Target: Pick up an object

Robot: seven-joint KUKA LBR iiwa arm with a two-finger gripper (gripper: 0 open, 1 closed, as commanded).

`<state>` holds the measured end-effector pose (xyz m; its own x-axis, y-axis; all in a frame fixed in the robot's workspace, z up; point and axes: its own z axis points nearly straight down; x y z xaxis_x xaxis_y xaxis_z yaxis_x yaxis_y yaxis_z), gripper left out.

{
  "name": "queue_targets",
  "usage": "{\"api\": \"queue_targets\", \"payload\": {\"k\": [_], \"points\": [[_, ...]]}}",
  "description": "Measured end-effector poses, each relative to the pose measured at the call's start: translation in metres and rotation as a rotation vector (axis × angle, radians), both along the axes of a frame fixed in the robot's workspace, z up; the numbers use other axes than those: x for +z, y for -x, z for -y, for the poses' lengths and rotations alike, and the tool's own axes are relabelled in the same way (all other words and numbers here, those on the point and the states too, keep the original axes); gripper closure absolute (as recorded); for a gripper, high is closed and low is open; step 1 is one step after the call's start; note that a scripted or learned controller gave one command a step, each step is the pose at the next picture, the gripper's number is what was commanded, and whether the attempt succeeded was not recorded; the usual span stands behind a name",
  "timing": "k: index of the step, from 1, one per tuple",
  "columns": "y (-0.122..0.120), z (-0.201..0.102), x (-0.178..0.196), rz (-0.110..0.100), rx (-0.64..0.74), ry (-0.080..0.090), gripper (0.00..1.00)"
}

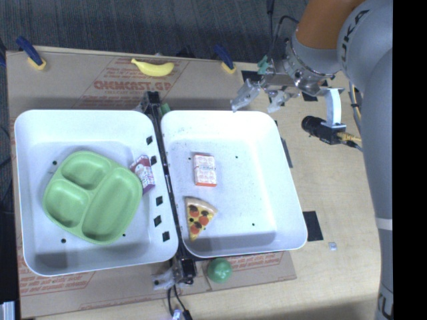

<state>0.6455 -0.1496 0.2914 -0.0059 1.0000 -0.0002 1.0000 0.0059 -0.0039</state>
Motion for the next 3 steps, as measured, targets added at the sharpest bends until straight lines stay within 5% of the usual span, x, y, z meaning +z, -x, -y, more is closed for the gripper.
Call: {"api": "queue_targets", "payload": {"k": [1,2,3], "points": [[-0.009,-0.02,-0.192,-0.006,0.002,-0.001,0.0],[-0.011,-0.021,-0.179,-0.002,0.006,0.0,1.0],[0.029,-0.093,-0.099,0.001,0.003,0.0,1.0]]}}
